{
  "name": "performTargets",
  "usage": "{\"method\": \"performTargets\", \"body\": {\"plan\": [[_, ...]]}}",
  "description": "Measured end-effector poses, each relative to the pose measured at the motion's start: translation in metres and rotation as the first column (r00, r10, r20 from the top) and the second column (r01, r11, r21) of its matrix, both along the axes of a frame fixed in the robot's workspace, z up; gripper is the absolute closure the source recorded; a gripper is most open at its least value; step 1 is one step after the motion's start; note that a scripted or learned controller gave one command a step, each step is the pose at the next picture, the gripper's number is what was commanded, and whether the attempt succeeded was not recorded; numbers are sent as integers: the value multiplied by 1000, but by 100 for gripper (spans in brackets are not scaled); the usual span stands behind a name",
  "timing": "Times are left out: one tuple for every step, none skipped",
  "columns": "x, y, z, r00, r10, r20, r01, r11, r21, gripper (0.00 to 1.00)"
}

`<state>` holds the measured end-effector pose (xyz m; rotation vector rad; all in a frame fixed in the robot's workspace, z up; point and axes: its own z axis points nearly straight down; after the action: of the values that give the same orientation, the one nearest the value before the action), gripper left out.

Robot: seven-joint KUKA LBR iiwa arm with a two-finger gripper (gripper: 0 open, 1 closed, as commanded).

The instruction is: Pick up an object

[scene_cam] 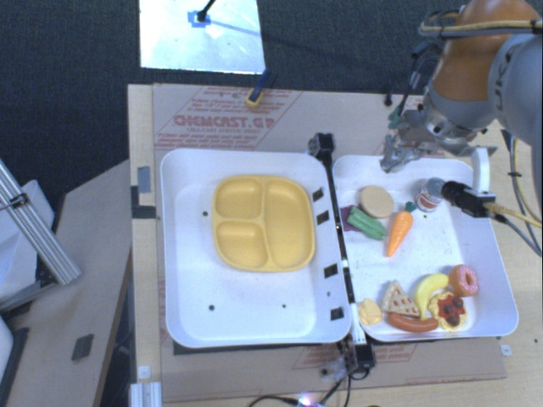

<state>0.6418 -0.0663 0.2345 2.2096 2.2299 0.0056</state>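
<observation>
The gripper [397, 161], finger state indeterminate, hung over the right bin's [492, 253] far edge; the carrot [399, 231] looked light, rigid, best pinched mid-body.

You saw dark carpet [68, 49] behind the bench, a pale square panel [202, 24] lying on it far left of the gripper, and aluminium rails [30, 227] beyond the brown board [225, 117].

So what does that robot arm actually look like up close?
The arm is bulky and rounded, grey with a wide orange band above the wrist. Thin yellow and dark cables run across the orange part and down its side. It narrows to a small grey metal gripper.
</observation>
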Motion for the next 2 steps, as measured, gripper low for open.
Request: {"method": "performTargets", "body": {"plan": [[8,58,-12,1000,1,-2,-1,1000,2,100],[13,109,-20,1000,0,-2,0,1000,1,100]]}}
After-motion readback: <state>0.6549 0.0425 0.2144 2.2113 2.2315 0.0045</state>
